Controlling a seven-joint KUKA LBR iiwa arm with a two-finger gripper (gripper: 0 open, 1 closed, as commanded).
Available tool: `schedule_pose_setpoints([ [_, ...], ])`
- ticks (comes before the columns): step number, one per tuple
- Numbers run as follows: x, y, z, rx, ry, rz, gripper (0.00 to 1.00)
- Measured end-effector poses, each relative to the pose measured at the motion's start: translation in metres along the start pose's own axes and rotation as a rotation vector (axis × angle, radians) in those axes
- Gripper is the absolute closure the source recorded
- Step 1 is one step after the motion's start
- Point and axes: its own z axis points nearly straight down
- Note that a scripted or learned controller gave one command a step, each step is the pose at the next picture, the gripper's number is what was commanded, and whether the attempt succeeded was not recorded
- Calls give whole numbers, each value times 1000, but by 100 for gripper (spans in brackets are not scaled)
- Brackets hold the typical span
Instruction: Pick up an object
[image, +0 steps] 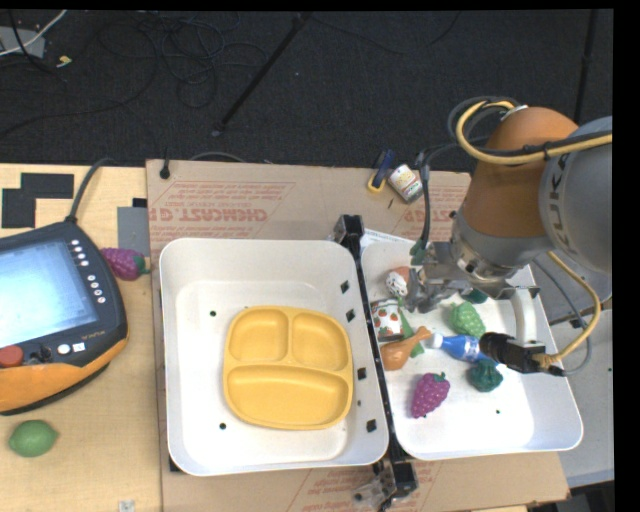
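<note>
Pincer (425, 290) is down among the toys in the right bin (560, 420), grip state can't tell; next, close and lift.

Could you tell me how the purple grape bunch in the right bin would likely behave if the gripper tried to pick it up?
The purple grape bunch looks like a small moulded toy, so probably light and stiff. Its bumpy, rounded surface may let it slip or twist between fingers. It lies apart from the dark green piece, so a push would likely slide or roll it freely.
</note>
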Motion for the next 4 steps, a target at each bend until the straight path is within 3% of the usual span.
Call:
schedule_pose_setpoints([
  [1, -63, -81, -139, -17, -6, 12, 100],
  [2, -23, -93, -69, 1, -1, 4, 100],
  [3, 57, -76, -51, -2, -1, -1, 100],
  [4, 68, -101, -90, -9, -2, 4, 100],
])
